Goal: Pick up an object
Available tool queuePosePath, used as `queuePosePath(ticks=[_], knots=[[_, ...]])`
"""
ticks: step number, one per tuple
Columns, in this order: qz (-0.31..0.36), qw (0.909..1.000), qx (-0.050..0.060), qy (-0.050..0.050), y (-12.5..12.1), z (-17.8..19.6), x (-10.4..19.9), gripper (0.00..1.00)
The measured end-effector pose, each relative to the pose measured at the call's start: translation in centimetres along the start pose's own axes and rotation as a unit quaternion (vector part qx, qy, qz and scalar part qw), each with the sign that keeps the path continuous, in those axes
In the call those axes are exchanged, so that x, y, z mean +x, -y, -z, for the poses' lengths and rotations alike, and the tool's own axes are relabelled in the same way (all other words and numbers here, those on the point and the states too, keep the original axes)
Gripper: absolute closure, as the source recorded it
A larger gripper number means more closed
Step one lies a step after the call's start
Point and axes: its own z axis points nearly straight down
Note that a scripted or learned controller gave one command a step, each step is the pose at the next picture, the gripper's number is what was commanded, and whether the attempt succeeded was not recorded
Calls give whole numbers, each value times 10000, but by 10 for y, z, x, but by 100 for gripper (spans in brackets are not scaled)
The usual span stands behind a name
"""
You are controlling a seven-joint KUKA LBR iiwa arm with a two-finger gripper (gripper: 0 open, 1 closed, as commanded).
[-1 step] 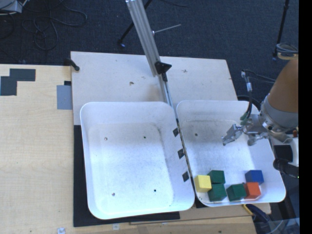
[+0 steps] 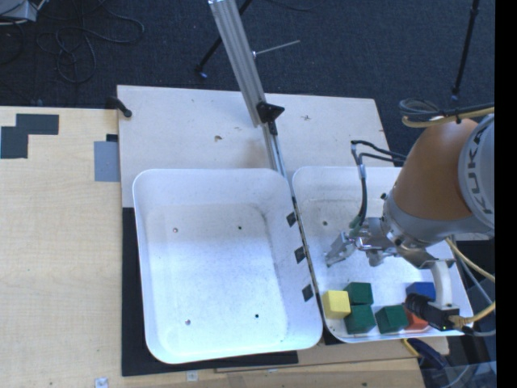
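Arm [image 2: 440, 180] enters from right, orange band above wrist, positioned over right bin [image 2: 323, 192]. Pincer [image 2: 339, 251] hangs above bin floor, apart from blocks. Blocks grouped at near end of right bin: yellow block [image 2: 337, 302], green blocks [image 2: 360, 293] [image 2: 360, 319] [image 2: 391, 319], blue block [image 2: 421, 290]. Left bin [image 2: 161, 188] adjacent on desk [image 2: 56, 241]. Finger state unclear.

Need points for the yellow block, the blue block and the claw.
yellow block [image 2: 337, 302]: camera view, middle of its top face.
blue block [image 2: 421, 290]: camera view, its visible top.
claw [image 2: 339, 251]: camera view, at the tips, above the right bin's floor.
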Motion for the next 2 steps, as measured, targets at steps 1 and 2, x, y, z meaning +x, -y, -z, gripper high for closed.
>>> queuePosePath(ticks=[1, 2], knots=[[-59, 10000, 1, 24, 8, -49, -73, 0], [-33, 10000, -53, 41, 19, -98, -32, 0]])
